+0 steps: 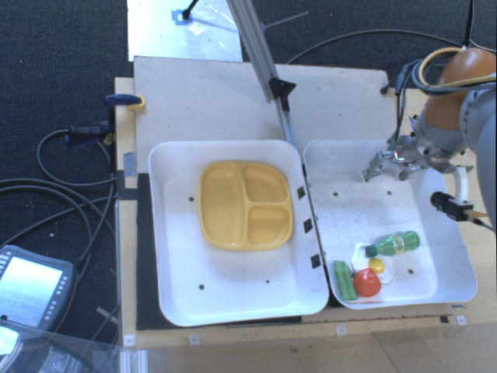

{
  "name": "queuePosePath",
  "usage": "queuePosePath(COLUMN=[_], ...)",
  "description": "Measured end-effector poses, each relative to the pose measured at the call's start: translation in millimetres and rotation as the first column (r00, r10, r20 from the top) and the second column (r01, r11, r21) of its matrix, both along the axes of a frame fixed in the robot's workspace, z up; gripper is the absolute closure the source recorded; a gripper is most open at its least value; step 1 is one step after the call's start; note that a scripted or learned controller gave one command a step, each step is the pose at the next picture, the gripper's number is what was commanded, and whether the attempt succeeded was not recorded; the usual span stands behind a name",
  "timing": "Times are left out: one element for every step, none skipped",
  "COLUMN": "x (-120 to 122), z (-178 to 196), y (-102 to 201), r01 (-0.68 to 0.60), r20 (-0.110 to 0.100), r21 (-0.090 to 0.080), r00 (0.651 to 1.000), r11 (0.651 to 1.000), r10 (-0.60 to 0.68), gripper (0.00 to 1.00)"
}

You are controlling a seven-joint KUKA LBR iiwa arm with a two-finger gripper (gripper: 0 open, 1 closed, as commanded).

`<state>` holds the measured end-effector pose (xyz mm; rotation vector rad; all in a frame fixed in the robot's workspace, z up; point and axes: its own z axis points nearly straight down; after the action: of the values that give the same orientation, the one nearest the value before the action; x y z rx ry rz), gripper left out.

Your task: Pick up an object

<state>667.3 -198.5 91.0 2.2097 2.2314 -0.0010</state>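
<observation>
We see a small pile of toy food in the near corner of the right bin [458,282]. There is a little green bottle [394,244] with a yellow label, lying on its side. Just beside its cap end sits a white fried egg [373,263] with a yellow middle. A red tomato [367,284] lies next to the egg, touching it. A green pickle [343,280] lies on the tomato's left, close to the wall between the two bins.

The gripper [385,166] is well apart from the food, up at the far side of the same bin. Nothing is between its fingers. We cannot tell if it is wide or narrow. The grey arm [477,127] with its orange band [464,76] comes in from the right.

The left bin [175,286] holds a yellow tray [245,205] with three parts. Both bins sit on a pale bench [210,99]. A grey pole [256,41] slants across the top. Black cables [70,200] curl on the dark floor at the left.
</observation>
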Motion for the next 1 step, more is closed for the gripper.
queuePosePath(x=[1.5], z=[13.1], y=[-0.6], r01=[-0.003], r20=[0.004], r21=[-0.003], r00=[1.0], r11=[1.0], r10=[0.003], gripper=[1.0])
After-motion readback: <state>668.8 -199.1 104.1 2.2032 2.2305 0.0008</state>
